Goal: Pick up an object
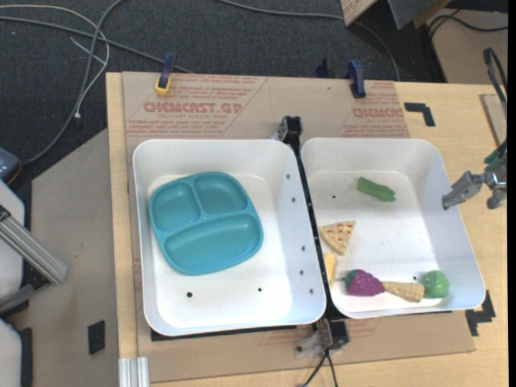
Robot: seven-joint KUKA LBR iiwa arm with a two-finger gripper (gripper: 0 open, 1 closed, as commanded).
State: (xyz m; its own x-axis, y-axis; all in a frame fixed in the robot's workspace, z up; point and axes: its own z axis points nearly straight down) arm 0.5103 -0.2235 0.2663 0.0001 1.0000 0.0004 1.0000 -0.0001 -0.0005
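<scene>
The gripper [476,190] hangs at the right edge of the right bin [455,240], just over its rim, fingers spread apart and holding nothing. Inside that bin lie a green pod-shaped piece [376,189] toward the back, a waffle-patterned wedge [339,236] at the left wall, and along the front a purple grape bunch [364,283], a tan bread-like stick [403,290] and a green round fruit [435,283], the three close together in a row. The left bin [161,297] holds a teal divided plate [206,222]. Behind the bins, the brown board [242,103] carries red print reading "CHEMCAST GP"; a second, partial print sits at its right.
</scene>
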